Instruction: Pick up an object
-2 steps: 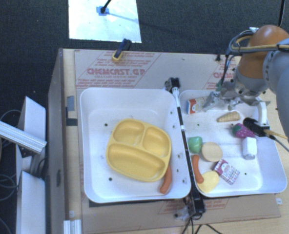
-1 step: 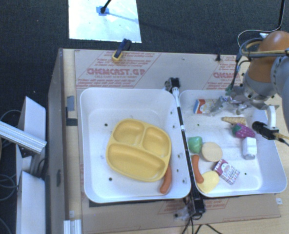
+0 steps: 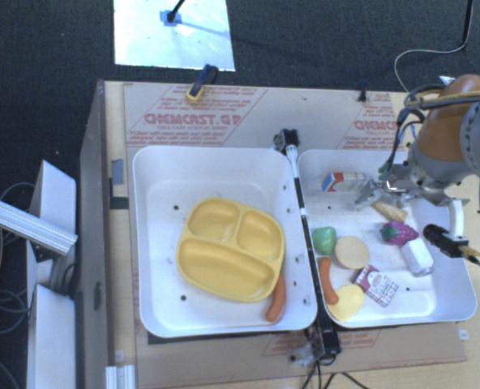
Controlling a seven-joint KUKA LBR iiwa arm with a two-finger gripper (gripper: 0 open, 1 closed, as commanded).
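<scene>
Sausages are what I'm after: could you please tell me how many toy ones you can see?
2. One sausage lies in the left bin beside the yellow tray; another in the right bin by the divider. Others may be hidden.

The robot's grey, rounded metal arm [image 3: 479,140] entered at three o'clock of the view. A broad orange band [image 3: 451,120] wrapped its bulging joint housing, glossy and dome-shaped toward twelve o'clock. Thin pale cables [image 3: 422,63] looped above that housing, and darker ones ran down its nine o'clock side. Below sat a silvery metal two-finger gripper [image 3: 370,191], small and angular. A white bracket with a black block [image 3: 443,240] hung at five o'clock of the wrist.
</scene>
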